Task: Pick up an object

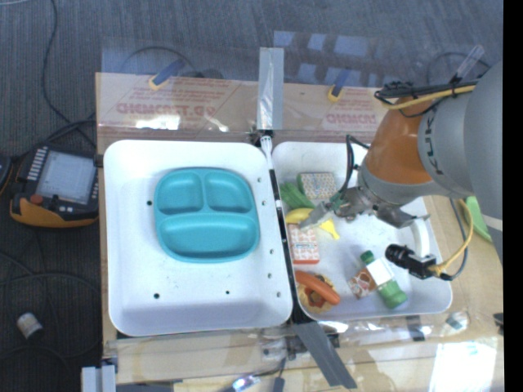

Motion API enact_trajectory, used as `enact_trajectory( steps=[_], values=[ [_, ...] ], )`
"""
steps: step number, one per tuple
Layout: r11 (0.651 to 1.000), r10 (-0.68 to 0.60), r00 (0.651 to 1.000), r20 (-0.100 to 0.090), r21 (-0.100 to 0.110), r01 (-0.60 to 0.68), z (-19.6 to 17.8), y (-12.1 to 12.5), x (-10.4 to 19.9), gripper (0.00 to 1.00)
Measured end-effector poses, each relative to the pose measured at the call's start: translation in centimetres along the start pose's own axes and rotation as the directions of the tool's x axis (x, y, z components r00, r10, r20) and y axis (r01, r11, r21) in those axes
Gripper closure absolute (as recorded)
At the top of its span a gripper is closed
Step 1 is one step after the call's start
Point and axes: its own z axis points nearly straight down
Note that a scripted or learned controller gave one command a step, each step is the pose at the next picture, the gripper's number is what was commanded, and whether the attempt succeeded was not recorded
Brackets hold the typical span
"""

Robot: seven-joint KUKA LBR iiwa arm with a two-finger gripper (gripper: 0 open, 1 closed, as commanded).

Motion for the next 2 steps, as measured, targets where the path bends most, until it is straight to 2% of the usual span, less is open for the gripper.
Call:
enact_trajectory(
  steps=[1,2],
  values=[
    [1.0,-0.002,1.0,-0.009,0.002,0.002,-0.9,0.1,0.4,1.0],
    [0.997,-0.069,0.998,-0.005,0.019,0.07,-9.4,6.0,2.0,1.0]
  ],
)
